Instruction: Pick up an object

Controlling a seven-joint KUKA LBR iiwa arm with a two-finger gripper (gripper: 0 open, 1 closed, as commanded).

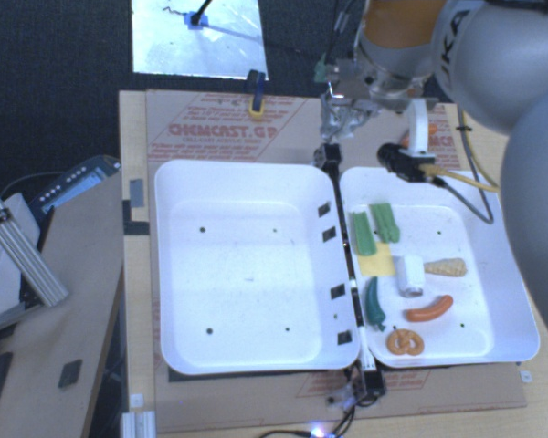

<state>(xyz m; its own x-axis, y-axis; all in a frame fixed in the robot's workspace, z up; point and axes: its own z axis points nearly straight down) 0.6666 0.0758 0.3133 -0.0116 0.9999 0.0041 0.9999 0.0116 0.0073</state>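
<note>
The right white bin (493,245) holds several small items. Two green sticks (373,226) lie at its back left, beside a yellow square (376,262). A white cylinder (409,275) and a beige crusty piece (446,267) are mid-bin. Nearer the front are a red sausage (428,309), a brown pretzel (404,341) and a dark green pod (374,302). My gripper (332,149) hangs over the back end of the divide between the two bins, beyond all the items and apart from them.
The left white bin (247,272) sits beside the right one on a cardboard sheet (210,126). A blue and yellow clamp (255,94) stands at the back. A shiny sheet (198,26) lies behind it. A grey device (73,185) and metal rail (18,254) are at the left.
</note>
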